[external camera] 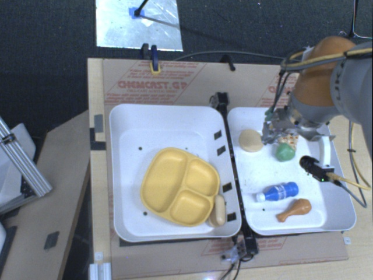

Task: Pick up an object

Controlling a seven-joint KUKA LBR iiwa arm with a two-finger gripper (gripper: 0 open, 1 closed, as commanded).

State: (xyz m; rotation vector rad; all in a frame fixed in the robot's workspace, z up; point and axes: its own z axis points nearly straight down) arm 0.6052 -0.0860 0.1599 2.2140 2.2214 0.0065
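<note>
Down on the bench (175,77), a brown board printed with red lettering carries two shallow white bins side by side, dark carpet-like floor behind it and a shiny square sheet (139,15) lying further back. A blue and yellow clamp (154,60) grips the board's far edge. The left bin (134,127) holds two things: one yellow divided tray (179,185) with three compartments, and one pale bread roll (218,210) touching the tray's near right corner. The right bin (338,214) holds four loose things: one beige round disc (251,140) near the far left, one green ball (285,151) just beside it to the right, one blue bottle (280,192) lying on its side, and one brown drumstick (294,209) near the front, just beside the bottle. The grey arm (349,92) reaches in from the right, and the end effector (278,133) hangs low over the far part of the right bin, between disc and ball, right above the ball. Whether it is spread or pressed together, I cannot tell.
</note>
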